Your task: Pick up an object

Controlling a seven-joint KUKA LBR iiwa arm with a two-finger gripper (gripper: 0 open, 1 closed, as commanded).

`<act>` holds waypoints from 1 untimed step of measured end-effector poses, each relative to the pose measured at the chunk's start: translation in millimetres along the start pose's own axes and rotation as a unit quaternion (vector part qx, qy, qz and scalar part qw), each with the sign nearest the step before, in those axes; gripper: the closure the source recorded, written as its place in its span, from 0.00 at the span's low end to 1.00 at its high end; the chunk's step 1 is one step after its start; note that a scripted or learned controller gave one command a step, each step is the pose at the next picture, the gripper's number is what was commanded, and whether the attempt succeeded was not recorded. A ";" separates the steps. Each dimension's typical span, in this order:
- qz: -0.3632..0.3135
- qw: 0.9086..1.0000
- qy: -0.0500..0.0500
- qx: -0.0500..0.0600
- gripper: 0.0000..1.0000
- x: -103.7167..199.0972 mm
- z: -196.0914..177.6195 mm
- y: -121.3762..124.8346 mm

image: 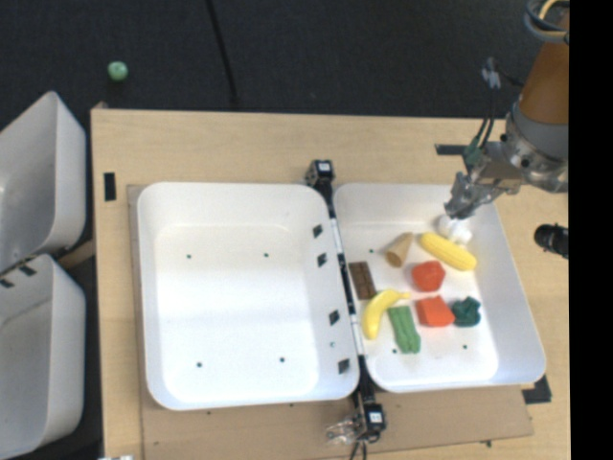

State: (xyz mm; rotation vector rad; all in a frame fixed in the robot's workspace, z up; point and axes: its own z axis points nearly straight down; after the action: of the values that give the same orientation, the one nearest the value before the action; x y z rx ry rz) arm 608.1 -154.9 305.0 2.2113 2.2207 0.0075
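Observation:
The right bin (pixel 515 307) holds several small toys. Among them are a tan cone (pixel 398 249), a long yellow piece (pixel 448 251), a red piece (pixel 428 275), a brown bar (pixel 361 278), a yellow banana (pixel 380 311), a green piece (pixel 404 329), an orange-red block (pixel 435 311) and a dark green piece (pixel 466 310). A small white object (pixel 456 226) lies near the bin's far right corner. My gripper (pixel 464 202) hangs just above that white object, tilted down toward it from the right.
The left bin (pixel 230 286) sits beside the right one, split from it by a divider with black clips (pixel 337 276). White containers (pixel 38 257) stand off the bench's left side. A small green ball (pixel 117 70) lies on the dark floor beyond.

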 end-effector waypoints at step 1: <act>0.001 1.000 0.000 -0.003 1.00 48.5 183.6 -5.6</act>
State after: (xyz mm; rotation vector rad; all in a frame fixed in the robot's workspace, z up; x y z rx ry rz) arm 603.9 -106.9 121.2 2.2107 2.2147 0.0133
